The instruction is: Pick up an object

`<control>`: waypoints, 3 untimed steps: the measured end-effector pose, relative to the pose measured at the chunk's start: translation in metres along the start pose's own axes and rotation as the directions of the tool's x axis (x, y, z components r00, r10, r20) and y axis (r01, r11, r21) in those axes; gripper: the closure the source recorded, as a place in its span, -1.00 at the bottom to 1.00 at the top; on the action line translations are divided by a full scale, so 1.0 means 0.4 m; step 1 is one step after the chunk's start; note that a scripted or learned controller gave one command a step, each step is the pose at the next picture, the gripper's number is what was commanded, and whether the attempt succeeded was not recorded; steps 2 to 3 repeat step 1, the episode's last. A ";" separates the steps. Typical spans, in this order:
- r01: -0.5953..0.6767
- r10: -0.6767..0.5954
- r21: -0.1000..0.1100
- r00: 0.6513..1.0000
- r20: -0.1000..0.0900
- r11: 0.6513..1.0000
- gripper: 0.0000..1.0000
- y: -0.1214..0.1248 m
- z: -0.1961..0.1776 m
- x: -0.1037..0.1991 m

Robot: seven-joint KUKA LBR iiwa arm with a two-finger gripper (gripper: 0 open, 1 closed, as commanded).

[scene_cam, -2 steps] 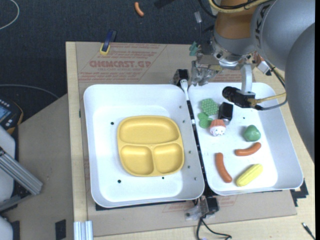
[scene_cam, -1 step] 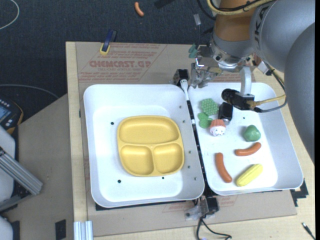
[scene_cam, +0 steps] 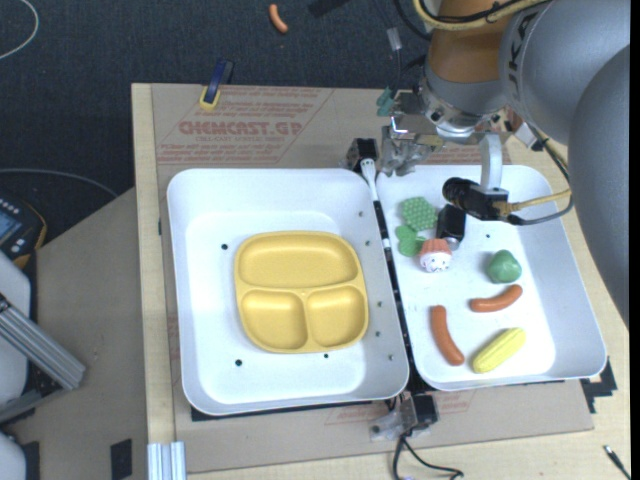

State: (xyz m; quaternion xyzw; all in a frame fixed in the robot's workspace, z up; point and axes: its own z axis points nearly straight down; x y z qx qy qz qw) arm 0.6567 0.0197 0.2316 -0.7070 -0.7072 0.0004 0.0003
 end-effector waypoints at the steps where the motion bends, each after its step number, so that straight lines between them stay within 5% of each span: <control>1: 0.000 0.000 -0.004 1.000 0.001 1.000 1.00 0.032 0.011 0.015; 3: 0.000 0.000 -0.004 1.000 0.001 1.000 1.00 0.032 0.011 0.015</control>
